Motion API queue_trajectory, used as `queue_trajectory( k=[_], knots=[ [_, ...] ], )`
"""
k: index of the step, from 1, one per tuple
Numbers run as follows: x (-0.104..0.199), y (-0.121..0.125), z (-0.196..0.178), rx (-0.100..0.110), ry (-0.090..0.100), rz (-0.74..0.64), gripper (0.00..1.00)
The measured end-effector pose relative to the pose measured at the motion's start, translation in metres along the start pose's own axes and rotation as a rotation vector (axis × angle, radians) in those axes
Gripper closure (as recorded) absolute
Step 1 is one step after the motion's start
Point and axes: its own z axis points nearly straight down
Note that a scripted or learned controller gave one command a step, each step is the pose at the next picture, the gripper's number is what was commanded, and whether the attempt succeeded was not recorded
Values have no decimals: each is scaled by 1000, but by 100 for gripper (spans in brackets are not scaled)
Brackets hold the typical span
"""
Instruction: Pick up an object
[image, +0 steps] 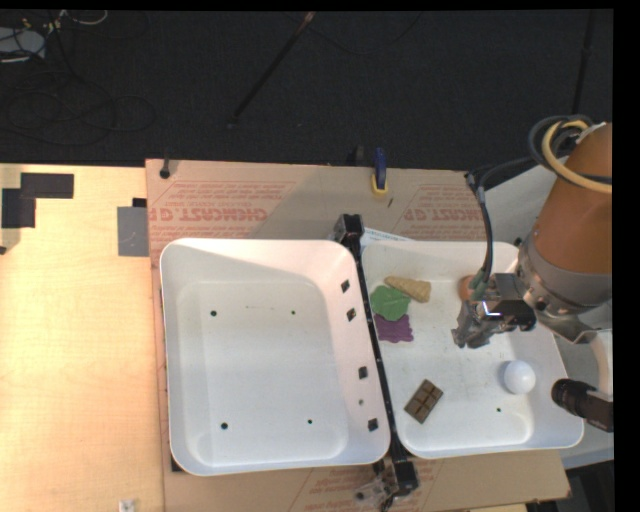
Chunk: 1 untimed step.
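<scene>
My gripper hangs low over the middle of the right bin, its dark fingers pointing down at bare bin floor. A white ball lies just to its lower right. A small orange piece peeks out right behind the gripper. Further left lie a tan bread-like piece, a green soft lump and a purple piece under it. A brown chocolate bar lies near the bin's front. Nothing shows between the fingers.
The left bin stands beside the right one, a black divider with clips between them. A dark cylinder sticks in at the right edge. A cardboard sheet lies under the bins on the wooden bench.
</scene>
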Motion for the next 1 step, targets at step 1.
queue_trajectory(
  k=[1],
  knots=[
    [-53,10,109,-1,0,4,100]
  ],
)
